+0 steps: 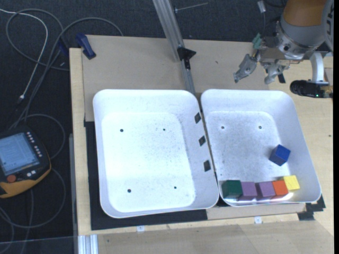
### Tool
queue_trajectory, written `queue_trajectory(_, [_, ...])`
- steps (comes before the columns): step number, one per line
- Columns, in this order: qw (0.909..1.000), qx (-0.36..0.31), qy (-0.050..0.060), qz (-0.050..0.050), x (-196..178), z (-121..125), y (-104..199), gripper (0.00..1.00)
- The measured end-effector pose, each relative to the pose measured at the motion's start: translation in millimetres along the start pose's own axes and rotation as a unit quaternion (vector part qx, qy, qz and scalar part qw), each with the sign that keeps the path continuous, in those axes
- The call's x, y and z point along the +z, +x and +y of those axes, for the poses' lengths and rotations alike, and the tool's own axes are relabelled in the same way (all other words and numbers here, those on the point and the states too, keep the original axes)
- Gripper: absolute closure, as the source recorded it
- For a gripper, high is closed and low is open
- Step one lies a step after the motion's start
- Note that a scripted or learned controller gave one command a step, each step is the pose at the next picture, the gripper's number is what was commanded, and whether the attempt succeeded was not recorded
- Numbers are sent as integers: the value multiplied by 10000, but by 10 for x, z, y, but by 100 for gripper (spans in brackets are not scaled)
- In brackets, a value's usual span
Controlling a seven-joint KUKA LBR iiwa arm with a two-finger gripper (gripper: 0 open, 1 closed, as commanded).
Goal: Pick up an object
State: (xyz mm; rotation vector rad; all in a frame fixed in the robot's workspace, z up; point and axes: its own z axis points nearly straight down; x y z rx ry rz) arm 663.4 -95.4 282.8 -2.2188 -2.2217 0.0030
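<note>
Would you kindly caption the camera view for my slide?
Open pincer hovers beyond the right bin, which holds a blue cube and a row of five blocks.

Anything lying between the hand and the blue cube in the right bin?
No. In the camera view, between the hand and the blue cube lies only the right bin's far rim and bare speckled floor.

A silver aluminium rail is slanting down over the wooden bench toward the gap between the bins. A blue clamp is sitting at the bench's far left corner. Off the bench, a teach pendant is lying on the dark carpet, with cables looping nearby.
</note>
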Motion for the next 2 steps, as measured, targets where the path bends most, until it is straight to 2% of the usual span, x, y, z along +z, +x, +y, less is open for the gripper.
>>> queue_trajectory(1, [10000, -4, 36, 8, 781, 144, 102, 0])
queue_trajectory(2, [10000, 36, -32, -22, 553, 30, -695, 0])
